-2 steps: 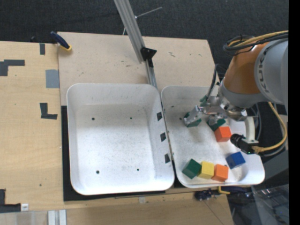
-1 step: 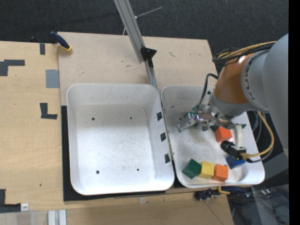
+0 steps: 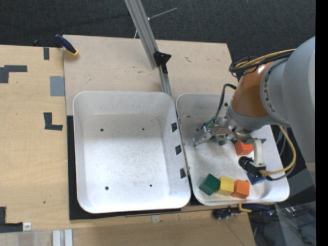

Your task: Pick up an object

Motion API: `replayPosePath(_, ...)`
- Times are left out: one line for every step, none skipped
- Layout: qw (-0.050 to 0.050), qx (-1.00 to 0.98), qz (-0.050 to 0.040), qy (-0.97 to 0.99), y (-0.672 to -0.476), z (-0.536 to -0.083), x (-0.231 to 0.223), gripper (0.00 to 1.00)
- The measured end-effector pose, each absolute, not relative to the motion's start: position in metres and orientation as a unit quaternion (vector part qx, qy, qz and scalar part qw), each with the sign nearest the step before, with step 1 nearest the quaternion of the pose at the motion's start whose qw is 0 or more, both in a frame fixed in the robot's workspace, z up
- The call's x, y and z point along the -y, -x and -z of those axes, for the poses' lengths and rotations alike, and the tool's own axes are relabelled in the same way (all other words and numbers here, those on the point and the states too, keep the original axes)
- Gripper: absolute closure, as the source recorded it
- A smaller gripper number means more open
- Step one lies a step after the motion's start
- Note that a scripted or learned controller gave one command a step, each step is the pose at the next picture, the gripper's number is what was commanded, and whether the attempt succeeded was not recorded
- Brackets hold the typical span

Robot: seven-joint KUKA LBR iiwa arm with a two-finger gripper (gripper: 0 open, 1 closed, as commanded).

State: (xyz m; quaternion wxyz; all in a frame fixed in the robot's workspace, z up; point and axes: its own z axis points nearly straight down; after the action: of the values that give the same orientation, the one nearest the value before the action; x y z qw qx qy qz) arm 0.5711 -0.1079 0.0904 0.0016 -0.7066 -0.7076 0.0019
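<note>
Gripper (image 3: 205, 133) hangs low in the right bin (image 3: 192, 106), grip unreadable; blocks (image 3: 224, 185) wait at five o'clock.

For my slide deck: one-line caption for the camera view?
KUKA arm's gripper hangs over the right bin, with green, yellow and orange blocks at its near edge.

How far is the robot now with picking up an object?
Done: the gripper is down inside the right bin. In hand: nothing visibly lifted. Left: the green block, yellow block and orange block lie at the near edge, apart from it.
</note>
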Motion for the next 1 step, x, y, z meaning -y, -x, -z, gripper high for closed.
replayPosePath(0.002,0.708,-0.0013,0.706,-0.5715,-0.1010,0.1070,1.00)
